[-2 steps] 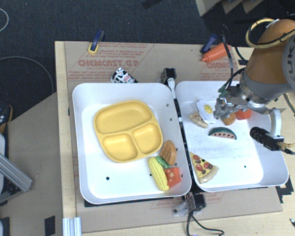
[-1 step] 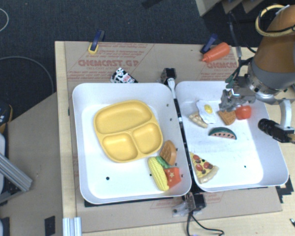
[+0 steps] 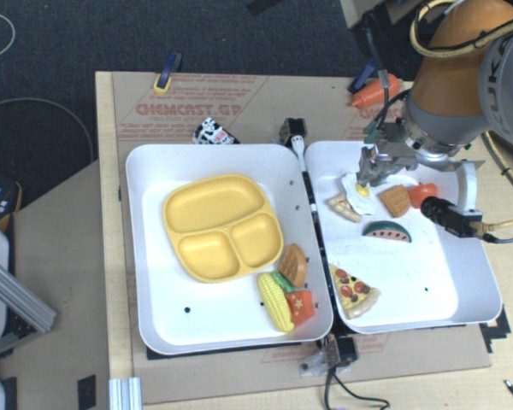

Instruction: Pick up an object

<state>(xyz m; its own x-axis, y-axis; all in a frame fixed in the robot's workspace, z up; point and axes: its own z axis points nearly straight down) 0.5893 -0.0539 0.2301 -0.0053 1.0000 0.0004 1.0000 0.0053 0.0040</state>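
On the cardboard sheet (image 3: pixel 265 101) beyond the bins, red printing can be read that looks like "CHEMCAST GP"; the smaller lines under it are too blurred to be read. The gripper (image 3: pixel 369 171) is seen low over the right bin (image 3: pixel 427 293), at about eleven o'clock in it, just above a fried egg (image 3: pixel 360 190); how far the fingers are parted cannot be told, and nothing is seen held between them. In the same bin a pale wedge (image 3: pixel 344 207) lies at nine o'clock, a toast piece (image 3: pixel 394 200) and a red item (image 3: pixel 422 195) at one o'clock, a watermelon slice (image 3: pixel 387 231) near the middle, and a pizza slice (image 3: pixel 355 291) at seven o'clock near the front rim; the right half of the floor is bare. In the left bin (image 3: pixel 154 254) a yellow divided plate (image 3: pixel 221 226) is placed centrally; a corn cob (image 3: pixel 275 301), a brown bread piece (image 3: pixel 293 264) and a red piece (image 3: pixel 301 307) are crowded at five o'clock against the wall.
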